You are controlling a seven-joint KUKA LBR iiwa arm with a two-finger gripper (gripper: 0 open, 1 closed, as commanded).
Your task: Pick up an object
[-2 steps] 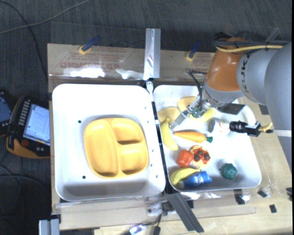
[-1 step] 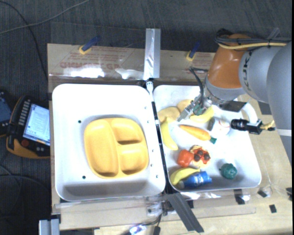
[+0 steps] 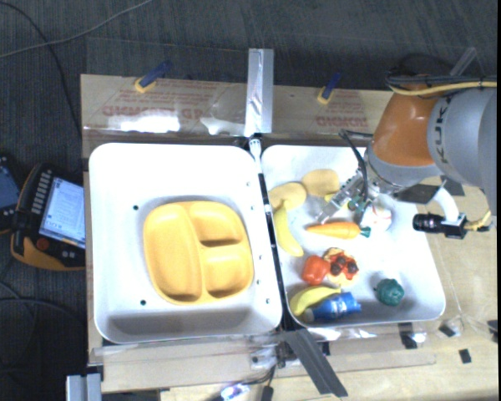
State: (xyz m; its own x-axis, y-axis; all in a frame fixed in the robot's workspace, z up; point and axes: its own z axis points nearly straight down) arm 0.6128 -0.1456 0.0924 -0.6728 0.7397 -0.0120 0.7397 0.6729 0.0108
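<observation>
From my seat the pick looks to be at the approach stage, with nothing lifted yet as far as I can judge. The arm [image 3: 426,136] reaches in from the right and has the gripper [image 3: 356,197] low inside the right bin [image 3: 430,282], in its upper middle part. I cannot tell its state from this angle; the tip is a small cluster of metal and dark parts, and nothing is clearly caught in it. The closest thing is the carrot [image 3: 334,230], lying flat just below the tip, with its green end pointing right; whether the two touch I cannot say. A pale potato-like piece [image 3: 321,180] sits just to the left of the tip, and a second pale piece [image 3: 287,195] lies further left beside a long banana [image 3: 285,230] along the bin's left wall. Something white [image 3: 379,218] rests just right of the carrot. Lower down are a red pepper [image 3: 315,268], a cluster of dark red berries [image 3: 343,265], a second banana [image 3: 309,298], a blue bottle [image 3: 334,308] touching it, and a dark green round thing [image 3: 389,291] near the lower right. All of these lie on the bin floor. The left bin [image 3: 117,182] carries a yellow divided tray [image 3: 199,250]. What remains, in my judgement, is nearly everything: settle on one piece, close on it and raise it clear.
</observation>
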